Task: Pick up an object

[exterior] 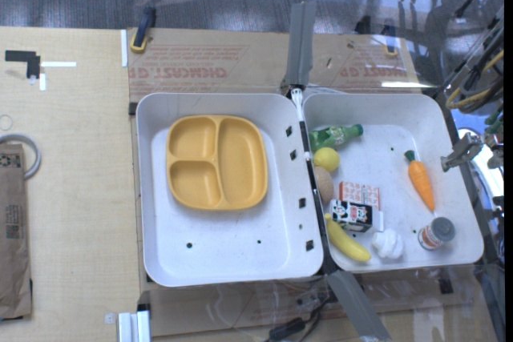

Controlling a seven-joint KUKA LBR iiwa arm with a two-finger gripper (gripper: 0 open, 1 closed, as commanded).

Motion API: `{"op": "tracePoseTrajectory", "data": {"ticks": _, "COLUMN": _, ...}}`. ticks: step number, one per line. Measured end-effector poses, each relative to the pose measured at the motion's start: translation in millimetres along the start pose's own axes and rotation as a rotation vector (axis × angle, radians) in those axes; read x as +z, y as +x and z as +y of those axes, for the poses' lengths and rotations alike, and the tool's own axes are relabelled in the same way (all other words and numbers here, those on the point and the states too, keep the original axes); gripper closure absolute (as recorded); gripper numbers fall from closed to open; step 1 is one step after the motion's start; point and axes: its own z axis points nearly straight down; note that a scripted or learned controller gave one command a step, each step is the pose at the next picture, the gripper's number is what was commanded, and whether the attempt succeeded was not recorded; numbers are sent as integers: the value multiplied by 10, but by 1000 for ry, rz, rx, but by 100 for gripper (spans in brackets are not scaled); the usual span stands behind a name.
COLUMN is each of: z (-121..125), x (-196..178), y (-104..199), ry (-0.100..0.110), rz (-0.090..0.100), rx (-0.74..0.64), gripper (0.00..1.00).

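Note:
The right bin (449, 124) holds several toy foods. A green bottle (337, 136) lies at its far left, with a yellow lemon (326, 158) and a beige rounded piece (324, 185) just below it. A red-and-white box (360, 194) and a black-and-white carton (353, 215) sit mid-bin. A banana (348, 243) and a white crumpled object (388, 244) lie near the front wall. An orange carrot (420, 181) rests to the right, above a small jar (437, 233) with a grey lid.
A yellow three-section plate (216, 162) lies in the left bin (232, 260). A metal bracket (461, 154) sticks out at the right bin's right wall. Cables (473, 76) hang at the upper right. A brown paper bag (12, 228) lies on the far-left bench.

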Motion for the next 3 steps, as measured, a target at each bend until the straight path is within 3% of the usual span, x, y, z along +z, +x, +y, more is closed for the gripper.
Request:
{"op": "tracePoseTrajectory", "data": {"ticks": 1, "z": 645, "x": 891, "y": -192, "ry": 0, "rz": 0, "rx": -84, "gripper": 0}}
{"op": "tracePoseTrajectory", "data": {"ticks": 2, "z": 921, "x": 1938, "y": -116, "ry": 0, "rz": 10, "rx": -123, "gripper": 0}}
{"op": "tracePoseTrajectory", "data": {"ticks": 3, "z": 927, "x": 1837, "y": -153, "ry": -4, "rz": 2, "rx": -120, "gripper": 100}}
